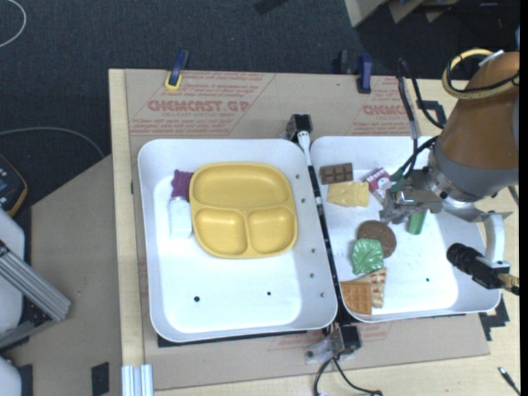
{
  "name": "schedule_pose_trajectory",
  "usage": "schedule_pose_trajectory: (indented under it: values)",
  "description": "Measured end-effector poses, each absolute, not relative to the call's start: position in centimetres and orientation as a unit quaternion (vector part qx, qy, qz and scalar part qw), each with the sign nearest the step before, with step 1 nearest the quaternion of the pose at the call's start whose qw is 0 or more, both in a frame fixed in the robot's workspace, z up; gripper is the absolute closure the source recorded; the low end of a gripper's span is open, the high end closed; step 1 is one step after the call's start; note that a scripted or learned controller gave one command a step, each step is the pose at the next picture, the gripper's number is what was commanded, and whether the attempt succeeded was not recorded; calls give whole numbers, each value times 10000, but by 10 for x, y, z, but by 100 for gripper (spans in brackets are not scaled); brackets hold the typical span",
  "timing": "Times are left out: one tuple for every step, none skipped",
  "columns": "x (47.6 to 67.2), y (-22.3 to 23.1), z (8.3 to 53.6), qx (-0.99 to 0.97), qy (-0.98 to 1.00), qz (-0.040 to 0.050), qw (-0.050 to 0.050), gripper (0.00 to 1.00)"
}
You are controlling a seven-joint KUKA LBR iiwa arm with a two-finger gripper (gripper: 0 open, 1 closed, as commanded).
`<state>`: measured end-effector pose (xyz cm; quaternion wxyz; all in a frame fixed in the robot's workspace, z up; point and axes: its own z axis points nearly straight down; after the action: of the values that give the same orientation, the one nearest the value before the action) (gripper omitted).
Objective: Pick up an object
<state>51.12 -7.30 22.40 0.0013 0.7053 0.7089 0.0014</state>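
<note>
Here the green piece (pixel 415 221) sits right of centre in the right bin (pixel 429 291), just under the gripper (pixel 404 203); I cannot tell whether it is gripped. Cookie (pixel 377 233) lies just lower left. Step: grasp. Next, probably: confirm hold, lift straight.

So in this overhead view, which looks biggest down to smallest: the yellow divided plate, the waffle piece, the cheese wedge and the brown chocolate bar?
1. Yellow divided plate, by far the largest.
2. Waffle piece and cheese wedge look about alike, so I will not rank them.
3. Brown chocolate bar, smallest.
</note>
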Motion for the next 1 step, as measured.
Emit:
schedule_pose_trajectory:
  values:
    - [551,-26,219,7049,7093,17,17,100]
